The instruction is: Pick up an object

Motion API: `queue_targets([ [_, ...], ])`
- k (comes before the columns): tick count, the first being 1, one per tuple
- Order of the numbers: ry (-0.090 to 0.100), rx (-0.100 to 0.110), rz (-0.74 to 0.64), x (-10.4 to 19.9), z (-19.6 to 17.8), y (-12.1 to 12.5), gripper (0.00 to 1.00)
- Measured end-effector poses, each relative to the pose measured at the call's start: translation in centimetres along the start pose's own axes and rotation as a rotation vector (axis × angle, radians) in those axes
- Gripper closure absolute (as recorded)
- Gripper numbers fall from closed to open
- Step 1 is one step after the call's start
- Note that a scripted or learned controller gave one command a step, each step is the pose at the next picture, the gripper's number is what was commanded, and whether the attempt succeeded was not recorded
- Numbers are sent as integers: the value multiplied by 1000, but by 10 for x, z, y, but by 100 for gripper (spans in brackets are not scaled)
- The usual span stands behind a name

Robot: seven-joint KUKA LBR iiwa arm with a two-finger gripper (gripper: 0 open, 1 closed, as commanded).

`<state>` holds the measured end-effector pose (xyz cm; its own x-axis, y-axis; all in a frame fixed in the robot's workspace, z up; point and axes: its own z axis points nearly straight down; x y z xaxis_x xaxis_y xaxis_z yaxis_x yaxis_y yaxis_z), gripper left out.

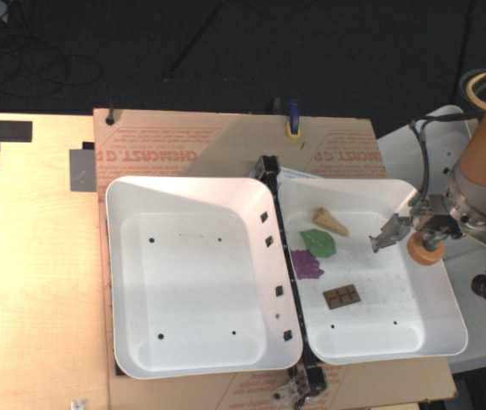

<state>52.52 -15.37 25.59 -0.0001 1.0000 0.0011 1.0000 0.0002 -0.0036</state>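
Observation:
The right bin holds several small objects. A tan wedge lies near its back. Just in front of the wedge lies a green lump, with a purple lump touching it on the near side. A brown chocolate-like bar lies alone toward the front. My gripper hangs over the right side of this bin, to the right of the green lump and apart from every object. An orange round piece sits close under the wrist at the bin's right wall; I cannot tell if it is loose.
The left bin stands beside the right one, with a black divider between them. Cardboard lies under both bins. The wooden bench top extends to the left. Cables hang by the arm at the right.

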Motion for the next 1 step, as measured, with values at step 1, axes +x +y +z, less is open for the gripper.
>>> queue_targets([
  [1,1,2,0,-1,-10,0,100],
])
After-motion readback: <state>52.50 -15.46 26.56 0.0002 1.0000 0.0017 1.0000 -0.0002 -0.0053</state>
